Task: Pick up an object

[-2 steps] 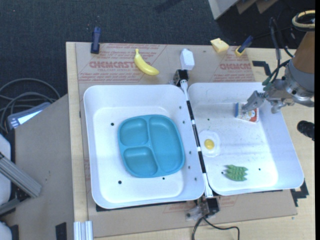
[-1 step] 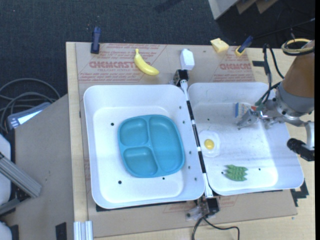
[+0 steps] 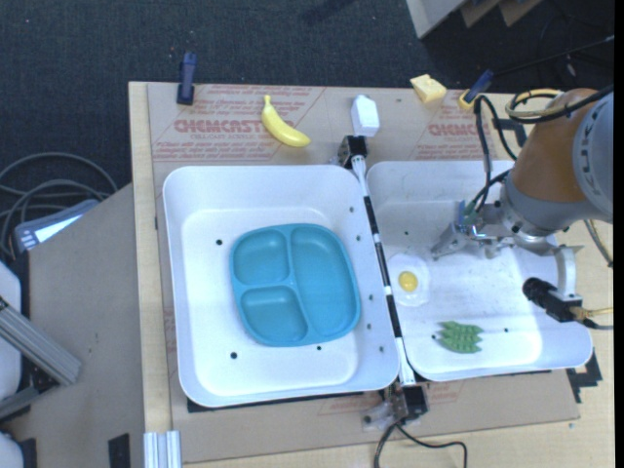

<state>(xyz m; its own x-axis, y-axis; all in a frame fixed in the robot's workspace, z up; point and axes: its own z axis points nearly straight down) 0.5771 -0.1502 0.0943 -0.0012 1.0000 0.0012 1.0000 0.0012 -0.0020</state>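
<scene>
Camera view: fried egg (image 3: 409,283), green toy (image 3: 461,337) right bin (image 3: 429,188); claw (image 3: 478,234) above.

I see a yellow banana (image 3: 284,126) lying on the table (image 3: 224,125) behind the left bin (image 3: 195,359), with a blue clamp (image 3: 186,77) at the table's far left edge. A small white block (image 3: 366,114) sits near the gap between the bins, and a yellow wedge (image 3: 427,89) rests farther right along the back edge. Off the table to my left, grey cables (image 3: 49,198) loop over dark carpet (image 3: 146,18). The right bin (image 3: 429,178) touches the left one along a black seam.
</scene>
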